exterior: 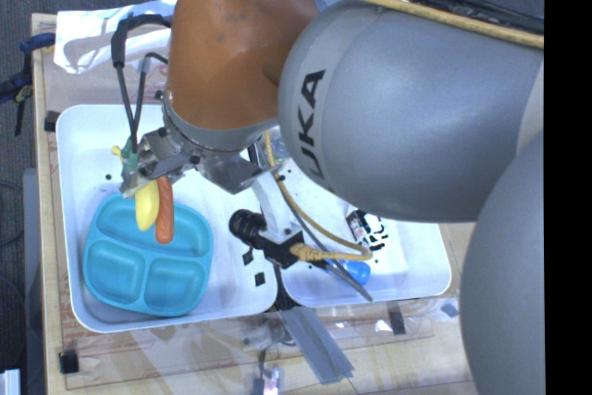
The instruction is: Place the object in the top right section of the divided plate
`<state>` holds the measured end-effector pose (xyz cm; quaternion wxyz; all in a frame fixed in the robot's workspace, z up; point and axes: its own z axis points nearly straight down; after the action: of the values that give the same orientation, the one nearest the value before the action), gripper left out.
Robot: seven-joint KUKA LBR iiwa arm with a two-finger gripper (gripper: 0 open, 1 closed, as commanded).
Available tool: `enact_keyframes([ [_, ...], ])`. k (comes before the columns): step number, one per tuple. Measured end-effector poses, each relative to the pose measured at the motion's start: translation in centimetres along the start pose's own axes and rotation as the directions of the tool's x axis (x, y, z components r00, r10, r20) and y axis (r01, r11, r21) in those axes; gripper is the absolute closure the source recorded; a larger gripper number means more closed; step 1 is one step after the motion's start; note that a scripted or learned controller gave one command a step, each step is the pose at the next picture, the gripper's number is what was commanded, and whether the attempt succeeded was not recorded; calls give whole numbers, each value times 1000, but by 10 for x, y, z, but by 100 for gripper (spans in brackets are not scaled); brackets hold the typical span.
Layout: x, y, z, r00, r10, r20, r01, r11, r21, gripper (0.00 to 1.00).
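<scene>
While the grey KUKA arm [407, 97] with its orange band [231, 42] covers most of the upper and right frame, its gripper [139, 164] hangs at centre left over the left white bin [74, 134]. Whether the claw is clenched or released cannot be told from this angle. Just below it, a yellow banana [146, 206] and an orange-brown sausage [165, 210] stand nearly upright side by side, their lower ends over the upper part of the blue divided plate [139, 277]. At lower centre right, a blue object [355, 272] lies in the right white bin [416, 277].
</scene>
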<state>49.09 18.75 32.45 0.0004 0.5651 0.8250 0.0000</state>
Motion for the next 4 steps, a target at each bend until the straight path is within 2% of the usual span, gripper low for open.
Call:
enact_keyframes([
  [1, -6, -18, 59, 980, 197, 1, -197, 980, 7, 100],
  [2, -59, 11, 36, 972, 236, 0, -236, 972, 3, 100],
  [3, -7, 10, 41, 970, 243, 1, -243, 970, 5, 100],
  [4, -26, -25, 27, 910, 415, 3, -415, 910, 7, 100],
])
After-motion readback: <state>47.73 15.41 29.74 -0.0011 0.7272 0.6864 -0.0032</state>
